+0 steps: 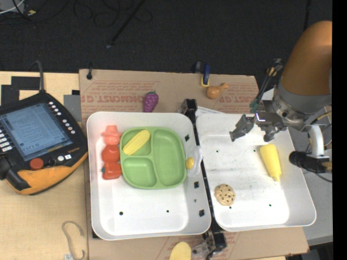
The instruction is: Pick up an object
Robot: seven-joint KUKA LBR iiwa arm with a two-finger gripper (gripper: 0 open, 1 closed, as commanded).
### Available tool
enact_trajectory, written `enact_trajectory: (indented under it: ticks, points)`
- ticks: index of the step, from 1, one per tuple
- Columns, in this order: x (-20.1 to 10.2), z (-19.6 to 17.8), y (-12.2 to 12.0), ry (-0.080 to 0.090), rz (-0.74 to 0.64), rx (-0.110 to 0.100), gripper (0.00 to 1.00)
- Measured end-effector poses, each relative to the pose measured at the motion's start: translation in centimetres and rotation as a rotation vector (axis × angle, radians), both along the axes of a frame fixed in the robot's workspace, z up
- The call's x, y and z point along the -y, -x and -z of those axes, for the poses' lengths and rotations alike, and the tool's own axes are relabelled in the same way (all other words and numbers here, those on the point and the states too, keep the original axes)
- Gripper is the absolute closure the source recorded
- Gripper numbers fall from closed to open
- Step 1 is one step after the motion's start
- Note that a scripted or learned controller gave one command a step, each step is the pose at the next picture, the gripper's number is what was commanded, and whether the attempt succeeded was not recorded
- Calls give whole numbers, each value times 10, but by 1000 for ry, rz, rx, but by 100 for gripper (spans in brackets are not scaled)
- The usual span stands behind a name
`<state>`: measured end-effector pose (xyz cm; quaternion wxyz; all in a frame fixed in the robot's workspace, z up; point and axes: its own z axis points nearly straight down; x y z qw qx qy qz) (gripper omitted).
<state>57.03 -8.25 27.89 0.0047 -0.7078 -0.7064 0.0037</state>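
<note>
At the desk's left edge lies a teach pendant point(35, 140) with an orange underside. The left bin point(103, 210) holds a red figure point(110, 151) against its left wall, touching a green divided plate point(156, 158) with a corn cob point(135, 141) in its upper-left compartment. A purple grape toy point(150, 101) lies on the cardboard behind that bin. In the right bin point(293, 207), a cookie point(224, 194) sits near the front-left corner and a yellow banana point(271, 161) lies toward the right wall. The pincer point(255, 129) hangs over the bin's back part, fingers spread and grasping nothing, just beside the banana's upper end.
</note>
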Motion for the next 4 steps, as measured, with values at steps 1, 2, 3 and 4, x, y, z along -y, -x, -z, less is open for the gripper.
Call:
enact_trajectory:
  ticks: [1, 2, 3, 4]
  points:
    - [0, -5, -2, 1, -1, 9, 0]
    - [8, 54, 0, 0, -2, 4, 0]
    - [7, 98, -3, 0, -3, 5, 0]
    - [14, 157, -6, 0, -2, 4, 0]
